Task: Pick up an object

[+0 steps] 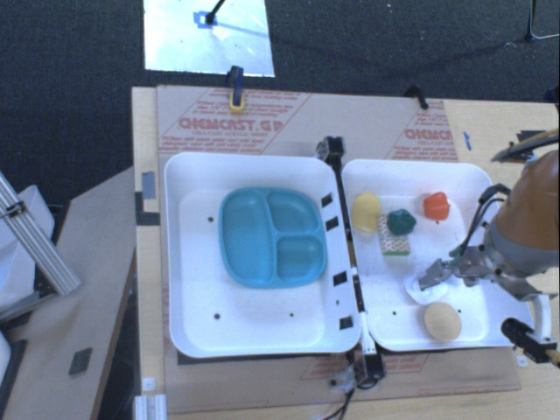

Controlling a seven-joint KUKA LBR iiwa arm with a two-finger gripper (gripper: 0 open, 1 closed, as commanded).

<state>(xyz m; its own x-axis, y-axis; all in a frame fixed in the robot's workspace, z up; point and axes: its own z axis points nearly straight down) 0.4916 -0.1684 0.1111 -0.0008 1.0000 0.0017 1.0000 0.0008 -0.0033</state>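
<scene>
Nearest the camera, a tan egg-shaped object (443,320) lies close to the front rim of the right bin (472,175), with a small white piece (423,292) just behind it. Above that piece hangs the gripper (435,276), reaching in from the right; whether its jaws are wide or narrow cannot be told, and nothing shows between them. Farther back sit a yellow object (367,209), a dark green object (401,221) resting on a patterned block (395,242), and an orange object (437,206). Open floor remains along the right bin's far wall. In the left bin (188,261) a blue divided tray (272,236) lies centred, with bare margin on every side.
</scene>
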